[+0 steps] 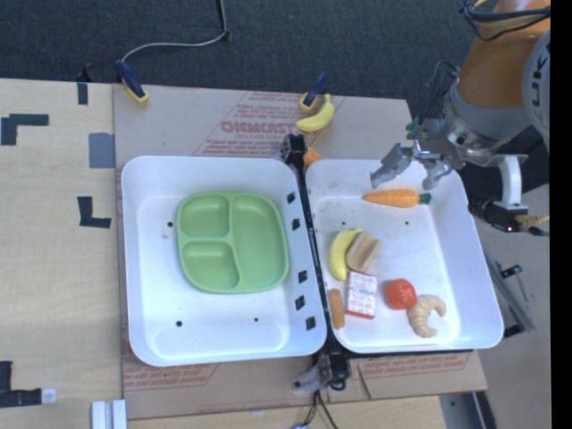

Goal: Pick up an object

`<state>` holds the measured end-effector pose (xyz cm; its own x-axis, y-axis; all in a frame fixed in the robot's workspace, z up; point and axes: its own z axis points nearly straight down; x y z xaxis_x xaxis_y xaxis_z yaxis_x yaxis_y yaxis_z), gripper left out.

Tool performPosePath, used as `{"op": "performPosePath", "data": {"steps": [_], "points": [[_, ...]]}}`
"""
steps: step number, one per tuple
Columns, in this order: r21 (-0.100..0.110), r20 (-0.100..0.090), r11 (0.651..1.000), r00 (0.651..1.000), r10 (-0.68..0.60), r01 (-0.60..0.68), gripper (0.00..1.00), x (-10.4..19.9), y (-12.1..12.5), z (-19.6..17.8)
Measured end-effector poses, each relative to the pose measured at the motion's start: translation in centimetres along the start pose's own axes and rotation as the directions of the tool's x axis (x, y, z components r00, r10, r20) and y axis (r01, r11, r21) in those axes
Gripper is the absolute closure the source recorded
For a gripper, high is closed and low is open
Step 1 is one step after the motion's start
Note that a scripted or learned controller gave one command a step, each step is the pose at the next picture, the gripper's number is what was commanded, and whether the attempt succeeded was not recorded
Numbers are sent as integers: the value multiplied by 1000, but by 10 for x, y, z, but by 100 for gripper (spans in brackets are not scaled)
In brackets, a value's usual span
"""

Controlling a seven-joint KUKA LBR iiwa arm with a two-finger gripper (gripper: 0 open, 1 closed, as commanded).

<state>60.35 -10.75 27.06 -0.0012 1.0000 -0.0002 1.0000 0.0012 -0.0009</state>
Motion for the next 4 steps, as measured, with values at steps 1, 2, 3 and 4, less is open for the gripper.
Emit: {"op": "performPosePath", "data": {"steps": [1,2,3,4], "points": [[3,-1,1000,1000,1,-1,0,7,-28,142],[-2,0,1000,1000,2,-2,0,12,-27,184],[-6,0,1000,1000,0,0,0,-2,-33,184],[-5,1,1000,1000,0,0,100,-3,-33,175]]}}
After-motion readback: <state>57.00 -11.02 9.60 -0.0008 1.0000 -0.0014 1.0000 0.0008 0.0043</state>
